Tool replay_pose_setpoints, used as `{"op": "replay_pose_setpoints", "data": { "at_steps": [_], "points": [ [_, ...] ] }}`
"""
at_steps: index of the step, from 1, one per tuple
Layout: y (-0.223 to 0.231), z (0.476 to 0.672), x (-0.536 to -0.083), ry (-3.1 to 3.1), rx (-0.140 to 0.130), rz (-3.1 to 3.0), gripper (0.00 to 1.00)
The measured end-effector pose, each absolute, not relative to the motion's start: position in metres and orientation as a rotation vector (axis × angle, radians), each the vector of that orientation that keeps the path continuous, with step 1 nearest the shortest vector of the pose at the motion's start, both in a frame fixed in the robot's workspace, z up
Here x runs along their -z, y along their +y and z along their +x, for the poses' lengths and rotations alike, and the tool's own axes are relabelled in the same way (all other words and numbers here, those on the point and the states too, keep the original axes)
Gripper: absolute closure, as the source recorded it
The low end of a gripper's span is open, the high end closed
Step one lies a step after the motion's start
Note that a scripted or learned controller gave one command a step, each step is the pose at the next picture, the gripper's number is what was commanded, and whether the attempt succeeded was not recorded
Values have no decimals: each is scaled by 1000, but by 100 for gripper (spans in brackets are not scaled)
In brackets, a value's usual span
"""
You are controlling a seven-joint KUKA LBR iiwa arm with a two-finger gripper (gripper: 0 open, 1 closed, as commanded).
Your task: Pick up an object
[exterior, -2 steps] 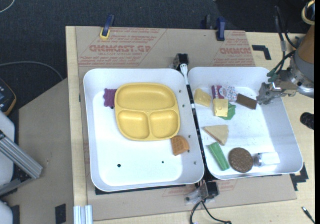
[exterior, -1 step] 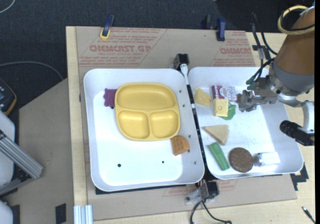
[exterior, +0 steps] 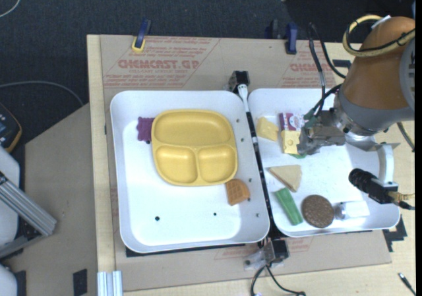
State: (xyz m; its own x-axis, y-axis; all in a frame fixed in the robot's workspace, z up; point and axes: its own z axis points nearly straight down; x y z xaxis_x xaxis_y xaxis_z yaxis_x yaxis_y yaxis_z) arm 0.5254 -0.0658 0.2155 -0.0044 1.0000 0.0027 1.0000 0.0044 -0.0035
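Lowest in the right bin (exterior: pixel 369 222) lie a brown disc (exterior: pixel 318 211) and green stick (exterior: pixel 287 206), with a tan wedge (exterior: pixel 286 175) above them and, higher, a yellow block (exterior: pixel 289 141) just beside the gripper (exterior: pixel 308 144). Whether its fingers are spread or pressed together I cannot tell, and nothing shows between them. Crowded by a pale wedge (exterior: pixel 267 129) and a small packet (exterior: pixel 287 121), the block could be nudged aside or pinched on a corner and slip out.

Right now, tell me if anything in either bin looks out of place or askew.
Mostly ordinary clutter. One oddity: the purple item in the left bin is wedged under the edge of the yellow divided tray, partly hidden. The tray itself sits slightly rotated against the bin's walls.
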Motion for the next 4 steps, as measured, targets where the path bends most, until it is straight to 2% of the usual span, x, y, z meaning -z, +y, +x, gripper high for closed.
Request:
{"op": "replay_pose_setpoints", "data": {
  "at_steps": [2,3,4],
  "points": [
    [-62,533,-233,-2225,3,-2222,100],
    [-66,524,-215,-2218,-4,-2220,100],
    [-65,523,-218,-2219,-1,-2220,100]
  ]
}}
